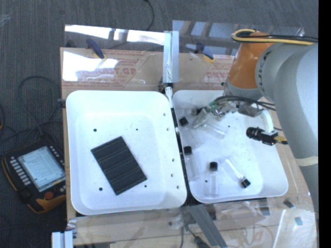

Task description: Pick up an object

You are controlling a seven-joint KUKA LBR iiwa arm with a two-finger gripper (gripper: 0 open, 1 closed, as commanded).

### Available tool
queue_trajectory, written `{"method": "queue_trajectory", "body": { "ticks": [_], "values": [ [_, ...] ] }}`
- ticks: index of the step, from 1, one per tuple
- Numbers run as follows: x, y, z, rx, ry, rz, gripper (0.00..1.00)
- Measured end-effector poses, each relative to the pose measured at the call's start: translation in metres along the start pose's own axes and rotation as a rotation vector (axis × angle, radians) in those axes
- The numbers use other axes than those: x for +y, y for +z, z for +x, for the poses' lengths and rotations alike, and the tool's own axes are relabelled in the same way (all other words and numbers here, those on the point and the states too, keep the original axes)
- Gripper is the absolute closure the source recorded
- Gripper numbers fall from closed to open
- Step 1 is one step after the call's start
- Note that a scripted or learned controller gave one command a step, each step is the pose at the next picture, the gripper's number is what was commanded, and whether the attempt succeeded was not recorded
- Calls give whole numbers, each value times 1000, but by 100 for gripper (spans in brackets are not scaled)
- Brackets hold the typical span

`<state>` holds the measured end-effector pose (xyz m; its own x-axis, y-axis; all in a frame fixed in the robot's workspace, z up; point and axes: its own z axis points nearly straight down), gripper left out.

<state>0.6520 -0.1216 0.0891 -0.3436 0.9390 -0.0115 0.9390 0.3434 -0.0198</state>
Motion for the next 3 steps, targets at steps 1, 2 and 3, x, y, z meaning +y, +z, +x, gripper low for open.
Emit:
{"method": "queue_trajectory", "body": {
  "ticks": [1, 2, 3],
  "values": [
    [0, 0, 0, 0, 0, 0, 0],
    [1, -10, -1, -4, 0, -5, 100],
    [37, -96, 57, 11, 91, -20, 100]
  ]
}}
